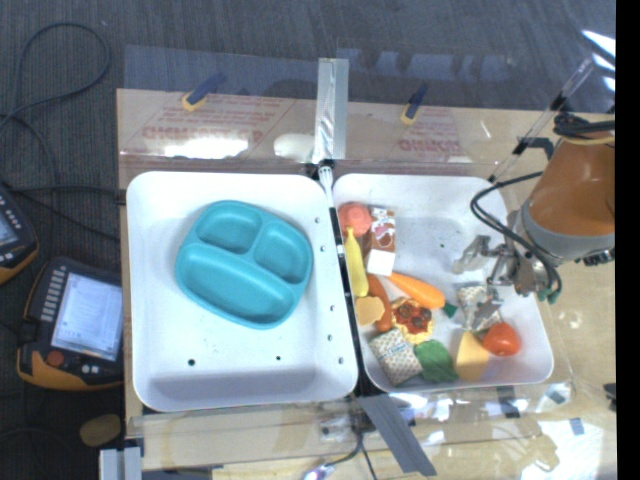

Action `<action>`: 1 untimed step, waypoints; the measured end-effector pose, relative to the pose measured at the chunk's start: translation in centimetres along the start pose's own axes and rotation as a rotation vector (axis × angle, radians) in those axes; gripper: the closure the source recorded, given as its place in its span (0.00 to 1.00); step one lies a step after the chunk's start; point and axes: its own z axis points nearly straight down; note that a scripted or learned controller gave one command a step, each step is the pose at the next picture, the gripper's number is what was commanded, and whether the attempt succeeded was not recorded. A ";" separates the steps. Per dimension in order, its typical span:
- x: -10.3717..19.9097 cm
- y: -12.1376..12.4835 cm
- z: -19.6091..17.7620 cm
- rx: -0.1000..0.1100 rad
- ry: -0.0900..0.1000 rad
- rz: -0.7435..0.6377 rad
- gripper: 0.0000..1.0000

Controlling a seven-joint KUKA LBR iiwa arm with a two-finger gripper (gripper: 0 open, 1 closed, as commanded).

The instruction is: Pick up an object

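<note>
Grey arm (560, 230) with orange band, black cables, metallic gripper (482, 286).

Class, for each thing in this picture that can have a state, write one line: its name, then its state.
Blue divided plate: upright in the left bin, nothing in its compartments.
Gripper: lowered into the right bin, above the red tomato.
Carrot: lying flat.
Banana: lying along the bin's left wall.

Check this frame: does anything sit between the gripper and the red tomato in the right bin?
Nothing visible does. The gripper hangs low in the right bin, and the red tomato lies just below and right of it in the camera view. The yellow cheese wedge lies beside the tomato, not between them.
</note>
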 end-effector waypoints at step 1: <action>-1.9 3.8 1.4 0.003 -0.010 0.339 0.00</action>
